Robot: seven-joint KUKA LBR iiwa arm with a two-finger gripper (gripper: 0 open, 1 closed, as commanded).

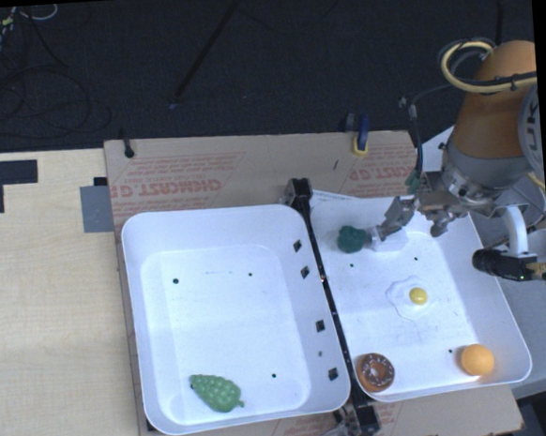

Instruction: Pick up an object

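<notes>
Two fingers of the gripper (414, 213) stood spread and empty just beside the dark green toy (352, 239) in the right bin (508, 335), so approach seemed underway, needing descent and closure.

The cardboard sheet (222, 169) under the two bins bore reddish-brown print that stood upside down and mirrored from the camera; one line near its far edge seemed to read "CHEMCREST", though the letters were too faint to be sure. More of the same print lay further right along that edge and at the near edge, too blurred and cut off to read.
</notes>
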